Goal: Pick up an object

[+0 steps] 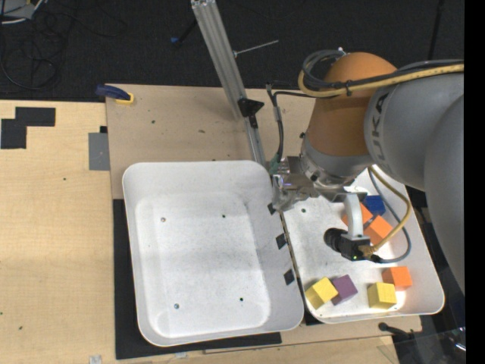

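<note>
My gripper (286,188) hangs over the upper left corner of the right bin (307,241), close to the rim it shares with the left bin. Nothing shows between or under it that I can make out. Several small blocks lie in the right bin. A blue block (373,203) and an orange block (379,227) sit to the right of the wrist. Along the front edge are a yellow block (321,291), a purple block (345,287), a second yellow block (381,295) and an orange block (401,277).
The left bin (151,196) lies beside the right one, with only small dark specks on its floor. A slanted aluminium rail (223,63) rises behind the bins near the gripper. A blue and yellow clamp (115,93) rests at the bench's far left corner.
</note>
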Robot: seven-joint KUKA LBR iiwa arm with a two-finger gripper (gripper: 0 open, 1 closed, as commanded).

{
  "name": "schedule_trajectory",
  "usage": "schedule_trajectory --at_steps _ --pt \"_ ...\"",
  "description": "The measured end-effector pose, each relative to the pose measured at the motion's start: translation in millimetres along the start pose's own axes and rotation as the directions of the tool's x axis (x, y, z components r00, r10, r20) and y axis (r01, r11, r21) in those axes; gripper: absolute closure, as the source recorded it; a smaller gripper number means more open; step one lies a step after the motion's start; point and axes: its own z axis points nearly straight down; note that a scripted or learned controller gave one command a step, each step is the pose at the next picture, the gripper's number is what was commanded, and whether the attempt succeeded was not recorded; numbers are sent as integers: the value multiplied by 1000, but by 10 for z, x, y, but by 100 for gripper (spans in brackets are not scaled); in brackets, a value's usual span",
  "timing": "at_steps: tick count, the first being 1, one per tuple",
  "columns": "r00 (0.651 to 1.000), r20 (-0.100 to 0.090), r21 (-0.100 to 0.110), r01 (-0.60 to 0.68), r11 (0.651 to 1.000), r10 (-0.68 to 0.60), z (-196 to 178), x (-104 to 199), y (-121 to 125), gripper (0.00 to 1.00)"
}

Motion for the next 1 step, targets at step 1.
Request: schedule_trajectory --at_steps 1 --pt "1000 0 -3 0 1000 0 -113 507 218 100"
